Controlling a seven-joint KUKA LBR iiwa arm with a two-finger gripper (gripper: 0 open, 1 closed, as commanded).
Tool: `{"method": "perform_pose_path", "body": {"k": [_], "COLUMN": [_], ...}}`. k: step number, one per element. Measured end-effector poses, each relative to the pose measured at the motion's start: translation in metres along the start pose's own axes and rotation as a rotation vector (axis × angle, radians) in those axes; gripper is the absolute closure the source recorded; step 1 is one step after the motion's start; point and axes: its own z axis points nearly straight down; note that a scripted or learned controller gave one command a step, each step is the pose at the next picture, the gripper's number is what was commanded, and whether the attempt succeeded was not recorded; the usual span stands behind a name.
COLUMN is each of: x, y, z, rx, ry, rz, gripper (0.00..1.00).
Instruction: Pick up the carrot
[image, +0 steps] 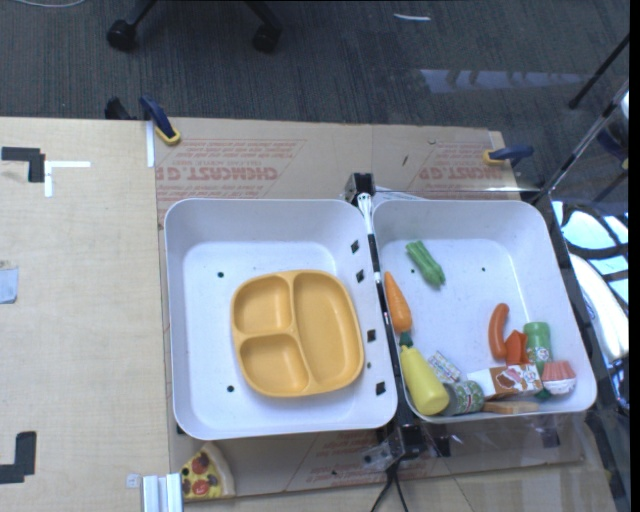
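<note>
Of my gripper I cannot tell whether it is released or clenched; the rest lies below me on the wooden bench, which carries a brown cardboard sheet pinned at its far edge by two blue clamps, one at the left and one at the right; on the sheet sit the left bin and the right bin, touching along their shared edge; the left bin holds a yellow divided plate with three compartments, set flat in its middle; the right bin holds the smaller things; the carrot lies along that bin's left wall, orange body toward the far side and green end toward the near side; just beside its green end lies a yellow bottle; a green vegetable lies apart toward the far side; an orange-red sausage, a green can and a printed box cluster in the near right corner; a toy pizza slice lies on the cardboard near the left bin's front corner.
</note>
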Motion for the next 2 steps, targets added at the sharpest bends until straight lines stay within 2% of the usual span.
{"method": "perform_pose_path", "body": {"k": [1, 2], "x": [0.0020, 0.0031], "y": [0.0065, 0.0069], "z": [-0.0004, -0.0077], "rx": [-0.001, 0.000], "ry": [0.004, 0.002], "rz": [0.222, 0.223], "gripper": [0.00, 1.00]}}
